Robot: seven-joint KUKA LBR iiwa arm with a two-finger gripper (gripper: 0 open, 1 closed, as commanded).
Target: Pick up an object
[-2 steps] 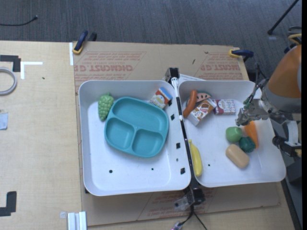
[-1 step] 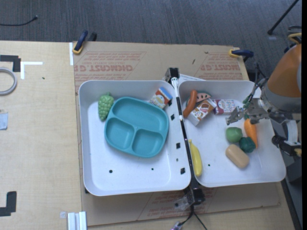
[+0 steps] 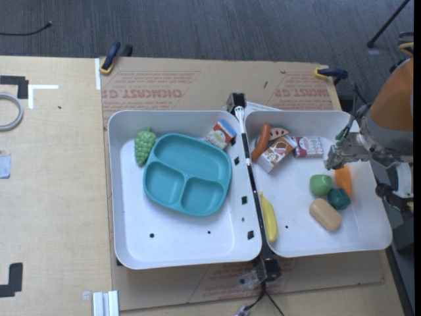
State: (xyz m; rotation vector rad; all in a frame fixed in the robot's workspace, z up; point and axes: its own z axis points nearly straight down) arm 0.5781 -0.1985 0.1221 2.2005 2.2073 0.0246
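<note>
Claw of the grey arm hangs over the right bin, at the 3 o'clock side of this bin, close to its right wall. Its metal tip is just above the top end of an orange carrot, but it is too small and too blurred, so I cannot tell if it is open, closed or gripping something.

Around the carrot lie several toy foods. A green round fruit is just beside it at 9 o'clock, a small dark teal ball touches its lower end, and a tan potato lies below them at 6 o'clock. At 12 o'clock of the bin there is a red sausage, a small brown carton tilted on its side, and a pink and white box. A yellow banana lies along the left wall of this bin, near the divider between the two bins.

The left bin holds a teal plate with three compartments, placed in the middle. Green grapes lie just beside its 10 o'clock edge, and a small colourful packet is at 1 o'clock of the plate, in the bin's top right corner.

Both bins rest on a sheet of cardboard on the wooden surface.
</note>
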